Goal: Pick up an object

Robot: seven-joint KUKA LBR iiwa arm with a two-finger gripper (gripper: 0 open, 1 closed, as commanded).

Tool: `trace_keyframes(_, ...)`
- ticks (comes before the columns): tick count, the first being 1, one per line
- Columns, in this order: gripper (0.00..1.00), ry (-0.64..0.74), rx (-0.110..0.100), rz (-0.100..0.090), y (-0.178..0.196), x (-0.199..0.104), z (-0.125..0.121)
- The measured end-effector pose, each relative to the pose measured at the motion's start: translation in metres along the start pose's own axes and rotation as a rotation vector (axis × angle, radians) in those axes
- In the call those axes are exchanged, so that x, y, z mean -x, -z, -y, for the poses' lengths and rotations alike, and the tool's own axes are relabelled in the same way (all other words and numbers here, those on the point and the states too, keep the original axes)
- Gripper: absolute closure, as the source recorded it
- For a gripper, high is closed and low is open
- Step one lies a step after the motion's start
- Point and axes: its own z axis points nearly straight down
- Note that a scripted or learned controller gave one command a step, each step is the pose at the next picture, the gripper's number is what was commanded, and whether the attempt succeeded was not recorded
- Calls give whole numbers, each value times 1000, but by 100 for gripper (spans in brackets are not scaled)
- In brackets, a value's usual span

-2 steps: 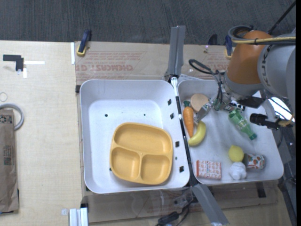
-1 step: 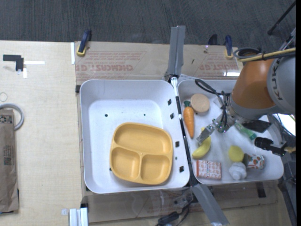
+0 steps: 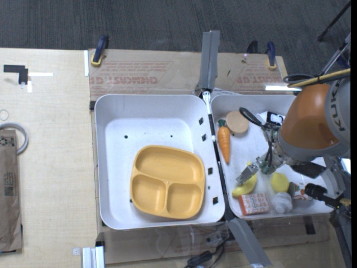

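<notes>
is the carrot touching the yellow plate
Apart. The camera view shows the carrot in the right bin and the yellow plate in the left bin, with both bins' walls between them.

Mid-frame, in the left white bin: yellow three-compartment plate. In the right white bin, along its left wall: orange plastic carrot; lower, side by side: yellow banana, yellow lemon.

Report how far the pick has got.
Done: the arm has reached into the right bin. In hand: the gripper sits low beside the banana, nothing visibly held. Left: grasp and lift; carrot and lemon lie untouched.
</notes>
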Motion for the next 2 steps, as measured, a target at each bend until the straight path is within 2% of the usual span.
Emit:
trace_keyframes(1, 100, -4, 1, 1, 9, 1, 0)
trace_keyframes(2, 100, -33, 0, 3, 142, 28, -91)
